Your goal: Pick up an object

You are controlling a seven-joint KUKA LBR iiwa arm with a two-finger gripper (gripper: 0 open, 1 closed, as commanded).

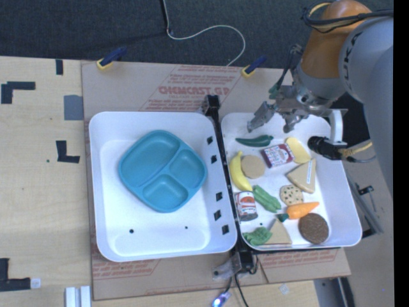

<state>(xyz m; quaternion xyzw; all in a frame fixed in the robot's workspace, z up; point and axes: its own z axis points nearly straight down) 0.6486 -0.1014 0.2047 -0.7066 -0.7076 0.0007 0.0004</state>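
Note:
My gripper (275, 123) hangs over the far end of the right bin (348, 190), open, with nothing between its fingers (259, 121). Just below it lies a dark green chili pepper (254, 141). A red snack packet (277, 155) and a yellow piece (297, 149) sit slightly nearer. Further down the bin are a banana (239, 171), a tan round biscuit (253, 166), a pale wedge (303, 176), a green pickle (266, 198), a small can (246, 205), a carrot (299, 210) and a brown round cookie (314, 228).
The left bin (108, 235) holds a blue divided plate (163, 170). A black divider with clips (220, 171) runs between the bins. The arm's orange band (332, 37) and grey wrist stand over the right bin's far corner. A cable (204, 34) loops behind the bins.

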